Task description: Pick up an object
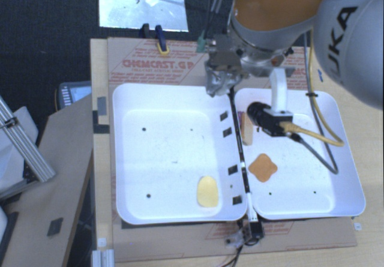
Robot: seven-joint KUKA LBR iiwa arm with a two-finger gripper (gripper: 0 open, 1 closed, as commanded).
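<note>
The left bin [157, 158] and the right bin [318, 191] are shallow trays of smooth white plastic with rounded corners, set edge to edge, with small dark clips along the shared rim. A pale yellow oval piece [207, 191], soft-looking and matte, lies in the near right corner of the left bin. A flat orange-brown piece [263, 167] with a wavy, lobed outline lies in the near left part of the right bin, and a slim reddish-brown piece [245, 128] lies farther back against the dividing rim, partly hidden. The metal gripper [218, 84] hangs over the far right edge of the left bin, well apart from all three; I cannot tell whether it is open or closed. The brown sheet [153, 63] under the bins reads "CHEMCAST GP" in red, and the grey arm [351, 32] shows the letters "KA".
</note>
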